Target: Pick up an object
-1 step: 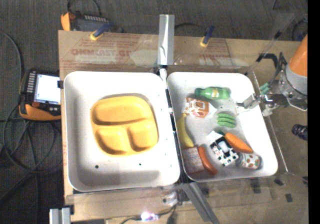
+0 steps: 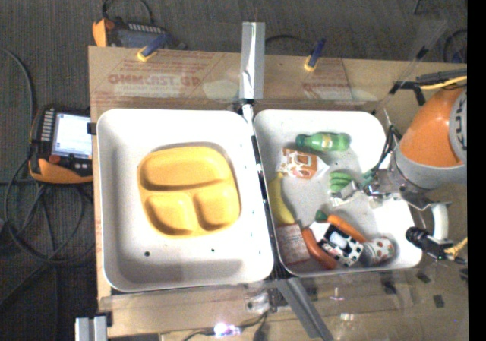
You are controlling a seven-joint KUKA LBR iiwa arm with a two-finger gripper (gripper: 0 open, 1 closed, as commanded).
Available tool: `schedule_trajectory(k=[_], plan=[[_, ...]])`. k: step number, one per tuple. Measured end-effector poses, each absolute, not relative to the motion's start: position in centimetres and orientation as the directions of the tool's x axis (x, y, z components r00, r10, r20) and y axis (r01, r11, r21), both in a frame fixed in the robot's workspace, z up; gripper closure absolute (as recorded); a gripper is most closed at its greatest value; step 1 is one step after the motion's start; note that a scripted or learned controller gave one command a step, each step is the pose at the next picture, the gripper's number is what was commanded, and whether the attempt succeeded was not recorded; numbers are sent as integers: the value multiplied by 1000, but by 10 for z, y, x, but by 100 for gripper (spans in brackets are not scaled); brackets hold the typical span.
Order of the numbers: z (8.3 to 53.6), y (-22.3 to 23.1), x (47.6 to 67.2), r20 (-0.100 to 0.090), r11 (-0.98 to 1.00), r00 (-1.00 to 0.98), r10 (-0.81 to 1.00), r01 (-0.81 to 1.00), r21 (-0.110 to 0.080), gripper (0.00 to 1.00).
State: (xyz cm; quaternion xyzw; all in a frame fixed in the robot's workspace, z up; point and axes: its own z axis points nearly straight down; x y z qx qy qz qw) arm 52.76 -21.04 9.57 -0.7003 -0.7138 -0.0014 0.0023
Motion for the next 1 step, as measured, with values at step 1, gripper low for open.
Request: schedule_trajectory(k=[1], plan=[[95,-210,527,6,18,-18,1000,1000,-2,0]])
